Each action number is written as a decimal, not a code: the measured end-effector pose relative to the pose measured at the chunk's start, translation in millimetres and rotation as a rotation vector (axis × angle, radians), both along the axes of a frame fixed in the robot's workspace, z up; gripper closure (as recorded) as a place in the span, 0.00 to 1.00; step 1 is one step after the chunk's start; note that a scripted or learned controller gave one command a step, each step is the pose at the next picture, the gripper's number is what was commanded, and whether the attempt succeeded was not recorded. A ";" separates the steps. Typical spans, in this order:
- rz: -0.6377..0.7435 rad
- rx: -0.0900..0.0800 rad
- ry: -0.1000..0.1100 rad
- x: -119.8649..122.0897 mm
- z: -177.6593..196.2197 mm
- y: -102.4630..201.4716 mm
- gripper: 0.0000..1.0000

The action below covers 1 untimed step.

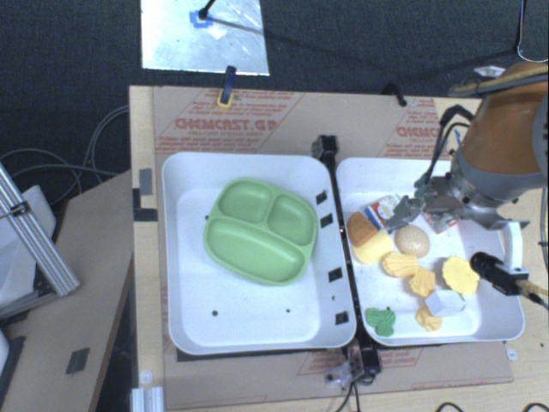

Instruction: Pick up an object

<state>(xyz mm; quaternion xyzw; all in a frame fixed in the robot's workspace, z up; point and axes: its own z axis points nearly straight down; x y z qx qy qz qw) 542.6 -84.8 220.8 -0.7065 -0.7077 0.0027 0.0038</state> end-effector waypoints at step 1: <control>0.002 -0.001 -0.011 2.4 5.1 0.0 0.00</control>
